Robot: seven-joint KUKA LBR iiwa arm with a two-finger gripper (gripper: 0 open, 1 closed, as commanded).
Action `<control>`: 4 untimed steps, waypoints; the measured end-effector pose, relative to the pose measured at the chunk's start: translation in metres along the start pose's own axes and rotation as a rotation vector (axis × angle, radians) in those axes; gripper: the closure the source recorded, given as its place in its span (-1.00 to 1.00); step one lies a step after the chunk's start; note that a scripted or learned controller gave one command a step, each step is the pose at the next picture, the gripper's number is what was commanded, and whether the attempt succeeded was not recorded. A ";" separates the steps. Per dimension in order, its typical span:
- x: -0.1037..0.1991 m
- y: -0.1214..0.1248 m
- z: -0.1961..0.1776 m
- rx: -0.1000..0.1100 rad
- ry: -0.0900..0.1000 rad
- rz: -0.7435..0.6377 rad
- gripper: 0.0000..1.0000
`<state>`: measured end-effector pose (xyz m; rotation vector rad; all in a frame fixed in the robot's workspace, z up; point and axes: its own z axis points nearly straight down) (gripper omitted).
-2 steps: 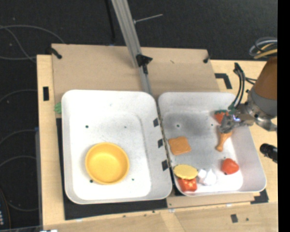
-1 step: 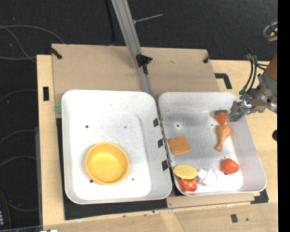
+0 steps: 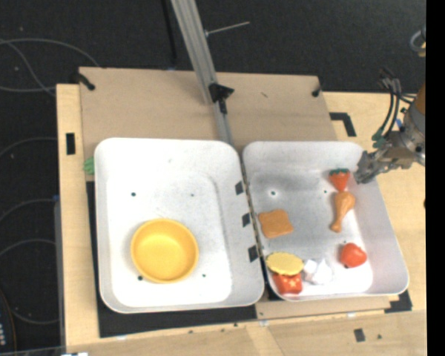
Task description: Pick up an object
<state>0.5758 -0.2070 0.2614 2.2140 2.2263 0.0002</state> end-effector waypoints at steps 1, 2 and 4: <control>0.046 -0.006 0.009 -0.001 0.000 0.003 1.00; 0.098 -0.014 0.011 0.001 0.001 -0.001 1.00; 0.208 -0.010 0.025 0.002 0.002 -0.001 1.00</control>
